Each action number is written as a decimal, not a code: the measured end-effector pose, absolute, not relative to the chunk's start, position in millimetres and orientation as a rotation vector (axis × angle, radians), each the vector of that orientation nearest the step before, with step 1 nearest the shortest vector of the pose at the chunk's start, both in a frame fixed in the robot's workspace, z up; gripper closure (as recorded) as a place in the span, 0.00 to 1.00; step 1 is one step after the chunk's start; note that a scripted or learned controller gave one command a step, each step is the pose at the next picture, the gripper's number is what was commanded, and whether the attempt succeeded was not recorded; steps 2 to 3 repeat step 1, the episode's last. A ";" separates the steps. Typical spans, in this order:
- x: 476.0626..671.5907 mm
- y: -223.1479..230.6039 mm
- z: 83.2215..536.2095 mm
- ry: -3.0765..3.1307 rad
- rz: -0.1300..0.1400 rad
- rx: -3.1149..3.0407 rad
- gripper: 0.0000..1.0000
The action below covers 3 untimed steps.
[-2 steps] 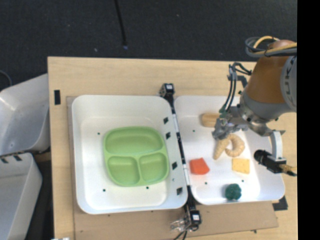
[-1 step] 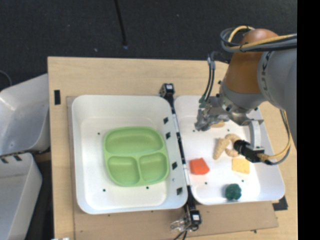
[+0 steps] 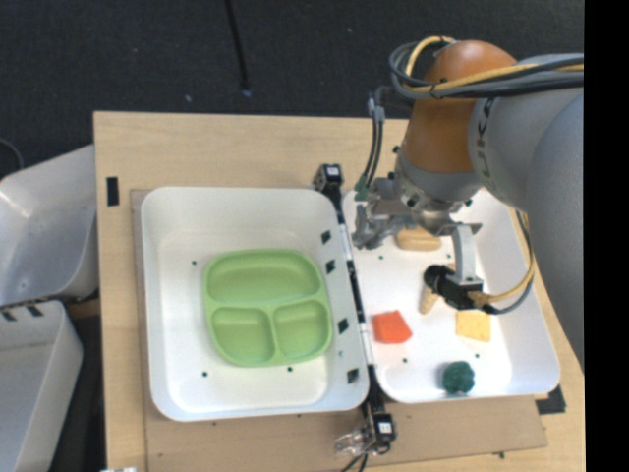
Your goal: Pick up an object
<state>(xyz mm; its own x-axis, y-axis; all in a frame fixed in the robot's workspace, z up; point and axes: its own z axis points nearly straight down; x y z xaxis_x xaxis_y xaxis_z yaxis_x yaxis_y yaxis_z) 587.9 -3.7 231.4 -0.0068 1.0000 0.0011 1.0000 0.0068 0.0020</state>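
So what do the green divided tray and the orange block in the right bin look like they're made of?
The green divided tray looks like moulded plastic: uniform pale green, smooth rounded compartment edges, soft sheen. The orange block looks matte and evenly coloured, probably foam or soft plastic; the picture is too coarse to settle which.

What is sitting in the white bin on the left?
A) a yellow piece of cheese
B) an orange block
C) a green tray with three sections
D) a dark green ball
C: the green tray with three sections lies in the left bin, while the orange block, dark green ball and yellow piece are all in the right bin.
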 end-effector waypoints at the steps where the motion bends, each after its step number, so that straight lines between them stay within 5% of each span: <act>1: 606.2 46.6 244.9 2.229 0.006 2.212 1.00; 3: 606.2 46.6 244.9 2.229 0.006 2.212 1.00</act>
